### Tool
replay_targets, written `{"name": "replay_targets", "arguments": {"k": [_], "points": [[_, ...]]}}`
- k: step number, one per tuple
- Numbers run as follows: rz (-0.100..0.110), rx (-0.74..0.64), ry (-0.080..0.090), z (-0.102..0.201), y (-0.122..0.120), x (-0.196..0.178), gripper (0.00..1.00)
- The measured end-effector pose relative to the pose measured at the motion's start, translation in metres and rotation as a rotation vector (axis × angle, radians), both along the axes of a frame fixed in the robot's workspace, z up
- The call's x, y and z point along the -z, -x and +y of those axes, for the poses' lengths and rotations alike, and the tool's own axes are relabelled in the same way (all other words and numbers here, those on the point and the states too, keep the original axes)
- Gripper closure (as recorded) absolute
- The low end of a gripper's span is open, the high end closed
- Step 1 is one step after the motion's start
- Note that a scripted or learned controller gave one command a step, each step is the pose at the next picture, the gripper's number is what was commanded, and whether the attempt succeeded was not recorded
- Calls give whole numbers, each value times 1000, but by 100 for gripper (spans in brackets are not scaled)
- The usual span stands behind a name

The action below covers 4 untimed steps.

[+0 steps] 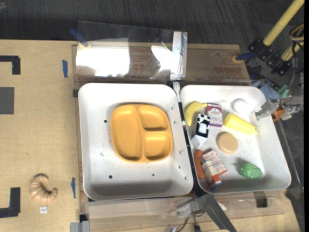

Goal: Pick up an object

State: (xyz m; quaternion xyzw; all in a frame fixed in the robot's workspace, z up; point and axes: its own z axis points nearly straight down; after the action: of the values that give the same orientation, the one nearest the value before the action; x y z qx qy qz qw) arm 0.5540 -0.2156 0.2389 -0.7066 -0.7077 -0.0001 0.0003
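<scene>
With the gripper (270,111) at the right bin's (280,178) far right rim, its jaws' state impossible to tell, the pick seems barely begun; next it must descend over the nearby yellow block (240,124).

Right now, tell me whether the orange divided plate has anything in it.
Empty. The orange divided plate lies flat in the left bin, and all three compartments show bare orange surface.
</scene>
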Motion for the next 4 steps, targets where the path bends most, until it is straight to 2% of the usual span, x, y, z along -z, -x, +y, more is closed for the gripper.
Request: {"name": "replay_targets", "arguments": {"k": [1, 2, 3, 4], "points": [[-14, -128, 6, 10, 50, -121, 0], [12, -157, -4, -8, 60, 18, 0], [-5, 30, -2, -5, 67, 101, 0], [-4, 50, -8, 9, 66, 143, 0]]}}
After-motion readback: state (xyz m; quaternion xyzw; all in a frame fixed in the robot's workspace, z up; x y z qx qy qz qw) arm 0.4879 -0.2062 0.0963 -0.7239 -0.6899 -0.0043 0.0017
